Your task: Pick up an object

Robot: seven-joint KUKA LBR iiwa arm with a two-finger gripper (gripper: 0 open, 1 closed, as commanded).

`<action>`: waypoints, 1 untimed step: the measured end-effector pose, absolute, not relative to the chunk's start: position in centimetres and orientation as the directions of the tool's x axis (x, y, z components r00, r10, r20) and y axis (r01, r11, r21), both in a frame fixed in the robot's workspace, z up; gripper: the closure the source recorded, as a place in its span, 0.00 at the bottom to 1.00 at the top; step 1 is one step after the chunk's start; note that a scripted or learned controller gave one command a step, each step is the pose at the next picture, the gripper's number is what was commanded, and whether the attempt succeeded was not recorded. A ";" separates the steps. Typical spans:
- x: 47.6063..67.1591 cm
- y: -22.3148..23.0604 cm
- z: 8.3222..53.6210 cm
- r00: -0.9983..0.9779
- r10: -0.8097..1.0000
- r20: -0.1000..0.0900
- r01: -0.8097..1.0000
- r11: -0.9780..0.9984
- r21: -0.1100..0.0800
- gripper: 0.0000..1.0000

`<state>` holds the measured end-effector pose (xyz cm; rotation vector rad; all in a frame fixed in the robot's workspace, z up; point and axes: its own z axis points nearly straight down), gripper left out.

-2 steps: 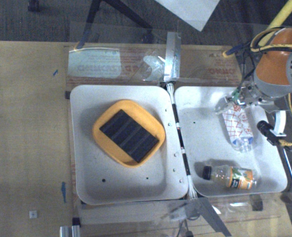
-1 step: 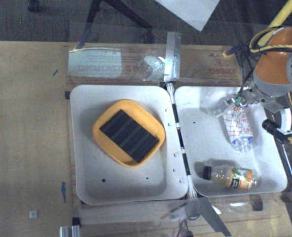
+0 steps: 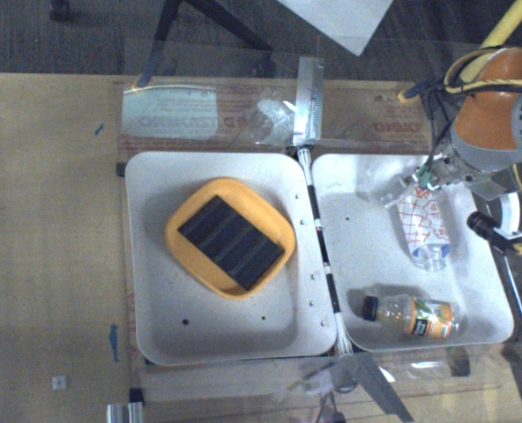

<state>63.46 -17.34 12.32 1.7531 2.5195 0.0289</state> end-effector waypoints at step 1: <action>63.5 -17.3 12.3 -0.370 0.928 -0.051 0.926 0.373 0.055 0.00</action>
